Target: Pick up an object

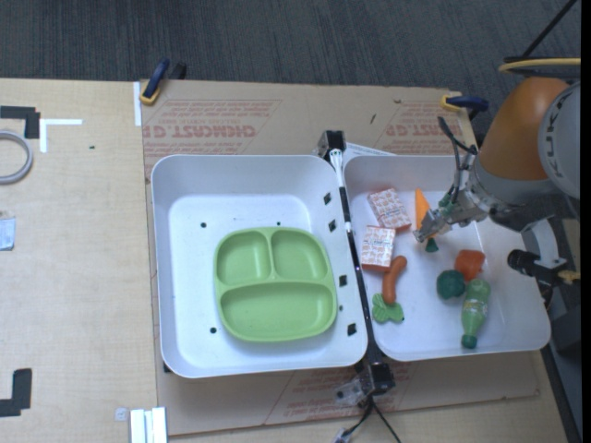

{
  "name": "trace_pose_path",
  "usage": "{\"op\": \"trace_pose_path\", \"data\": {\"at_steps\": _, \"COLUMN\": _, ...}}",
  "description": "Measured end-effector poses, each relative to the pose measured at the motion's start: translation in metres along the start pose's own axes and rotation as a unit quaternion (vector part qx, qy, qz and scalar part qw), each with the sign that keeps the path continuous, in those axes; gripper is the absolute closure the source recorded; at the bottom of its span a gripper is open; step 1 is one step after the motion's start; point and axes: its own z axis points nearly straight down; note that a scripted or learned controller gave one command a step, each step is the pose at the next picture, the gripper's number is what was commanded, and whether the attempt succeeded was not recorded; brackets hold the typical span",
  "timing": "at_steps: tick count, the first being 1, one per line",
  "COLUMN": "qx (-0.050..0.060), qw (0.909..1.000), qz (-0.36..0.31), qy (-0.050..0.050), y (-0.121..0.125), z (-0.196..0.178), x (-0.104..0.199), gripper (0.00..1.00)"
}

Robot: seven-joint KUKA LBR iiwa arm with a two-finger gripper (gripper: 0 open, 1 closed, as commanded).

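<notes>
The arm reached in from three o'clock, its orange band above the wrist hanging over the right bin (517, 335), and the gripper (432, 233) sat low in that bin's upper middle, tip pointing toward seven o'clock. Whether the gripper was released or clenched could not be told from this slanted view, and nothing was visibly caught in it. The objects on offer all lay in the right bin: an orange wedge (421, 207) just at eleven o'clock of the gripper tip and very near it, possibly touching; two red-and-white packets, the upper packet (389, 208) toward ten o'clock and the lower packet (378, 247) toward eight o'clock; a toy carrot (393, 281) with a green leafy end at seven o'clock; a dark green ball (451, 285), a small red-orange piece (470, 263) and a green bottle (474, 312) toward five o'clock. The left bin (175, 247) carried a green divided plate (275, 284), well apart from the arm. By the look of it, the step in hand was the descent or the close of the approach onto a chosen object, most likely the orange wedge, with the lift not yet made. The next move would call for settling the gripper squarely about that wedge, not glancing off its edge, closing firmly, and rising straight up without nudging the upper packet beside it.
</notes>
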Motion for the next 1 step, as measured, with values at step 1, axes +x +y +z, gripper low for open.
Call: {"op": "trace_pose_path", "data": {"at_steps": 1, "qx": 0.0, "qw": 0.9595, "qz": 0.282, "qy": 0.0, "y": -0.0003, "z": -0.1369, "x": 0.0573, "gripper": 1.0}}
